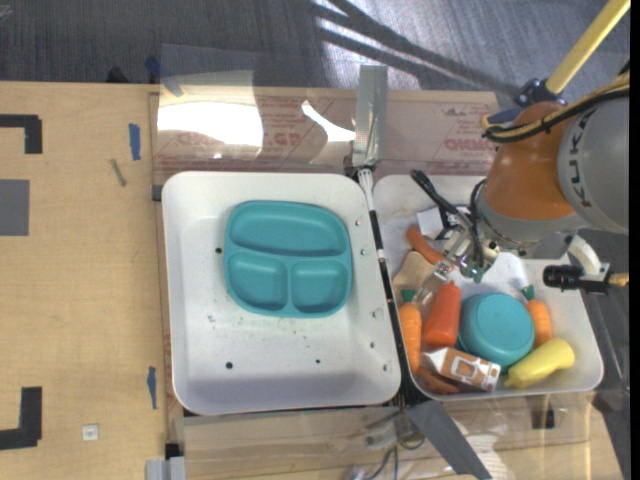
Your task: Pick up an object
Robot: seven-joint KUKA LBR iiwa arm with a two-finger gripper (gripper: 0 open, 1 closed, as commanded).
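The right bin (590,373) holds a pile of toy food. A teal bowl (498,328) lies upside down at its middle, and a yellow fruit (541,361) lies at the front right. An orange cylinder-shaped piece (442,316) stands left of the bowl, and a long carrot (410,336) lies along the left wall. A small printed box (465,369) lies in front. My gripper (447,270) is low in this bin, slanting down-left from the orange-banded wrist (530,173). Its tip is just above the top end of the orange piece and next to another carrot (423,245).
The left bin (190,298) carries a teal divided plate (288,257). A small carrot (541,317) sits right of the bowl. A metal divider bar (369,118) stands behind the gap between the bins. Tan bench surface (70,268) stretches to the left.
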